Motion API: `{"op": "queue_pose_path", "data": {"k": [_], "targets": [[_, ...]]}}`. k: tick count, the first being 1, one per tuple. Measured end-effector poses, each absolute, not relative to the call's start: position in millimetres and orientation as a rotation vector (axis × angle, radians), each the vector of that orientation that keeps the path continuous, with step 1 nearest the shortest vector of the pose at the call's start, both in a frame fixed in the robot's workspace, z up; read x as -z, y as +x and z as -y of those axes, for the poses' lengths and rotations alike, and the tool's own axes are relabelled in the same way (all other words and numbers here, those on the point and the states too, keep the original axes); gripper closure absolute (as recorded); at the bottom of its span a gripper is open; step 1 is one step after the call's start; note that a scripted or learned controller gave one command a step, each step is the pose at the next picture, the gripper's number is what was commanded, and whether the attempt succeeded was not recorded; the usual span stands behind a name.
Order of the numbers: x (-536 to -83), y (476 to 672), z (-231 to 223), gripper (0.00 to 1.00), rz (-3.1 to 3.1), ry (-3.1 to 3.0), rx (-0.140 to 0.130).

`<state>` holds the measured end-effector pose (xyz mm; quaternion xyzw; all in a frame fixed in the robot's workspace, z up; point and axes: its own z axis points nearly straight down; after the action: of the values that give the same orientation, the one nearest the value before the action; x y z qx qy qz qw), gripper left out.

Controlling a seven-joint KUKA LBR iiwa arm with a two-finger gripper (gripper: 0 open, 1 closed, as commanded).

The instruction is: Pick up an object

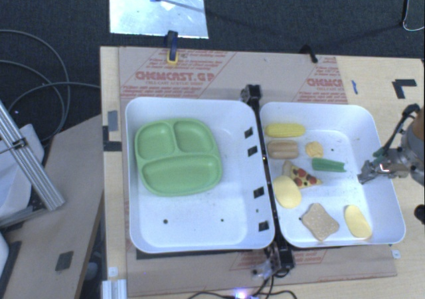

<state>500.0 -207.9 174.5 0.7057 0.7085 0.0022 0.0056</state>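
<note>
On the counter (pixel 372 72), two shallow white bins sit side by side. At 9 o'clock, the left bin (pixel 192 224) holds a green divided plate (pixel 178 157). At 3 o'clock, the right bin (pixel 385 178) holds the candidate objects: a corn cob (pixel 285 131) toward 12 o'clock, a hot dog (pixel 282 150) just below it, a small yellow piece (pixel 314 150) beside that, a green pod (pixel 329 165), a pizza slice (pixel 302 175), a yellow lemon-like fruit (pixel 287 192), a slice of toast (pixel 321 221) toward 6 o'clock, and a yellow oblong piece (pixel 358 220) near the 5 o'clock corner.

The pincer (pixel 367 175) hangs over the right bin's 3 o'clock rim, its tip pointing toward 9 o'clock; whether it is released or clenched cannot be told from this view, and nothing is visible within it. Its nearest neighbour is the green pod, near but apart.

Progress, judged from the layout: no object is lifted, and every item lies on the bin floor. Selection, descent, closure and lift all appear to remain. The arm seems placed at the very start of an approach.
</note>
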Motion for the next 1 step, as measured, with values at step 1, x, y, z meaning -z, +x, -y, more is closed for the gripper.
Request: {"op": "queue_pose_path", "data": {"k": [1], "targets": [[-134.6, 486.5, 153.9, 1.00, -2.232, 2.216, -0.002]]}}
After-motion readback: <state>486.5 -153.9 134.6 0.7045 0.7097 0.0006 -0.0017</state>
